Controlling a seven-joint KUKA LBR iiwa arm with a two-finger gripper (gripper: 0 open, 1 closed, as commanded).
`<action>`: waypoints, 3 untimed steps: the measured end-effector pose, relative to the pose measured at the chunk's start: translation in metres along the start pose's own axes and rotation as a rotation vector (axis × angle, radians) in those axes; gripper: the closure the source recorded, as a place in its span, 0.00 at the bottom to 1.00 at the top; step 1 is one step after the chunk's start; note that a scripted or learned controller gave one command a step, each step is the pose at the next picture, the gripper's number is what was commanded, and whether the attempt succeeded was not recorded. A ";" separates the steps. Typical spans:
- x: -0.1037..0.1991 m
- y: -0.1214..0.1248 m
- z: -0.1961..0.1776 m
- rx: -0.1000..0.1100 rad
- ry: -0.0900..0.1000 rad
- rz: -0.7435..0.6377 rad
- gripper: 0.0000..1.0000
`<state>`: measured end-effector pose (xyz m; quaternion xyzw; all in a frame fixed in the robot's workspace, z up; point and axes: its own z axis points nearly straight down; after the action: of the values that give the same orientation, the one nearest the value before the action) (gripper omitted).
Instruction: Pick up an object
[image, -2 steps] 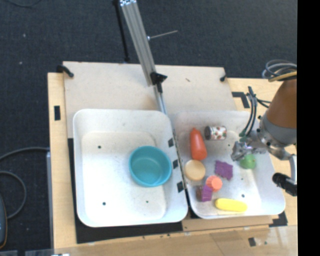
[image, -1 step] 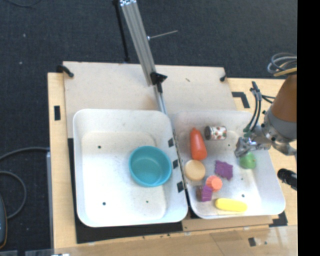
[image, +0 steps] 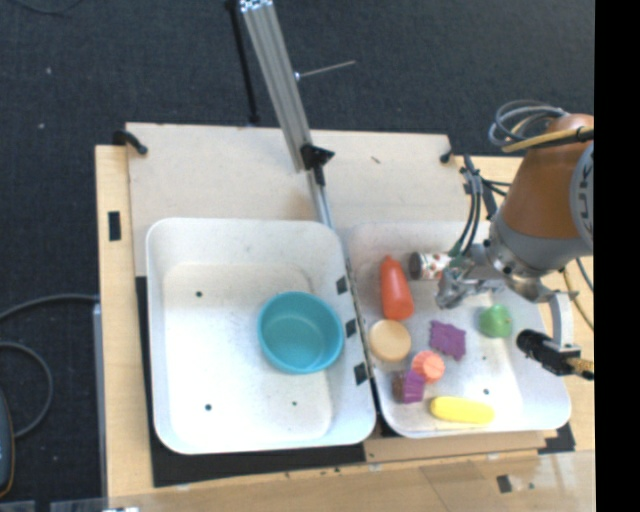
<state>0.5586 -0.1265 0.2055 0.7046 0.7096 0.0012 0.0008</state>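
While the hand (image: 455, 290) hangs over the right bin (image: 530, 400), grip unclear, purple block (image: 447, 339) just below.

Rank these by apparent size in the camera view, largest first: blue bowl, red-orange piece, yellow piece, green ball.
1. blue bowl
2. red-orange piece
3. yellow piece, looks close to the red-orange piece, so this order is unsure
4. green ball
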 end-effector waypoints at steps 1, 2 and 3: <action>0.046 0.019 -0.003 0.000 0.001 0.000 1.00; 0.097 0.024 -0.018 0.000 0.001 -0.001 1.00; 0.148 0.038 -0.032 0.000 0.001 -0.001 1.00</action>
<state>0.5952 0.0213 0.2382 0.7042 0.7100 0.0017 0.0004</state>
